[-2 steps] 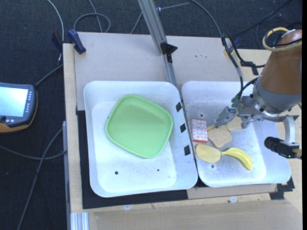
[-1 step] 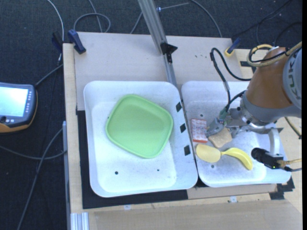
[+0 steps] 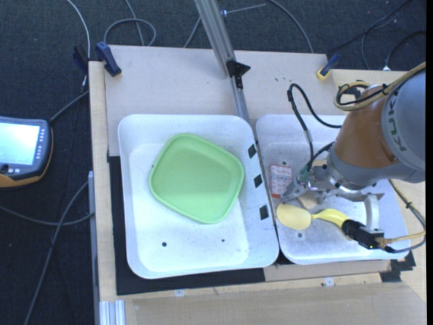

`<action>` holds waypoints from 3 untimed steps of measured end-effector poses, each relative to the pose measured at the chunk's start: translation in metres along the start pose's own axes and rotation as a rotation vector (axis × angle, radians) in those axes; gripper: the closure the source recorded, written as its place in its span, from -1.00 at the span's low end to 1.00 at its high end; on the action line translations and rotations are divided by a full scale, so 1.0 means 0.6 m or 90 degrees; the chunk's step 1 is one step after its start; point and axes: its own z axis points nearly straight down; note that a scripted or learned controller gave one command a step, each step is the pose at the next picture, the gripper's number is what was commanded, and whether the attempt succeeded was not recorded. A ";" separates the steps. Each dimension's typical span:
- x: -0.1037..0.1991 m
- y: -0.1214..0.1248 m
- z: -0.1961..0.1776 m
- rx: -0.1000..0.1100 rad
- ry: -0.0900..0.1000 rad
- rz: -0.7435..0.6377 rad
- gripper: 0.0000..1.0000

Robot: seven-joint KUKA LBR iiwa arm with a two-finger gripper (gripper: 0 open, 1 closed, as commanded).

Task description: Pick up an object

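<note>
A yellow spoon (image 3: 306, 217) lies in the right bin (image 3: 298, 250) near its front left, its bowl toward the left and its handle running right to a black tip. My gripper (image 3: 302, 190) reaches down just behind the spoon's bowl, low over the bin floor. A small tan object (image 3: 308, 200) shows right at the fingertips, but I cannot make out whether it is gripped. A red and white packet (image 3: 280, 179) lies just left of the gripper.
A green square plate (image 3: 196, 177) lies in the left bin (image 3: 135, 202). A metal pole (image 3: 220, 39) slants down from the top to the ridge between the bins. Cables loop over the right bin's back. A handheld screen (image 3: 20, 147) sits on the floor far left.
</note>
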 end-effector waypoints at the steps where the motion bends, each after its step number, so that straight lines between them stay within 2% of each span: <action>1: 0.000 0.001 -0.020 -0.002 0.000 0.000 1.00; 2: -0.007 0.010 -0.094 -0.004 0.000 0.000 1.00; 3: -0.001 0.012 -0.197 -0.005 0.000 0.000 1.00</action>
